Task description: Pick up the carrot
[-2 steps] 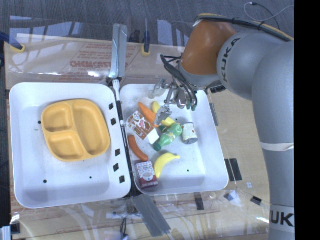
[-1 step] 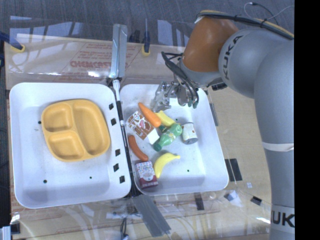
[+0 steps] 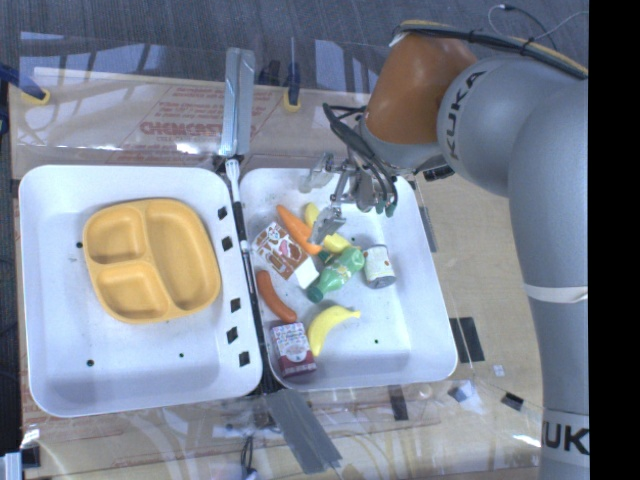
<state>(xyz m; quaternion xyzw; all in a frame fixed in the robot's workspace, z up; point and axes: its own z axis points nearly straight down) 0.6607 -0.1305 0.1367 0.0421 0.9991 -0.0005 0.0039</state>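
Overhead: bench (image 3: 500,268) tan, grey carpet (image 3: 150,8) behind; gripper (image 3: 328,223) at carrot (image 3: 296,225), grip state unclear.

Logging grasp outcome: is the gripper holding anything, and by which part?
Cannot be told. The gripper sits low beside the carrot in the right bin, but no grasp is visible.

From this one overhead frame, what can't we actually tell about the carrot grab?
- Gripper: small and dark against the wrist hardware, so contact with the carrot cannot be judged.
- Carrot: its right end runs under the gripper and the yellow item beside it.
- Labels on the red packet and small can: too small to read.
- Green bottle: partly overlapped by neighbouring items, outline unclear.
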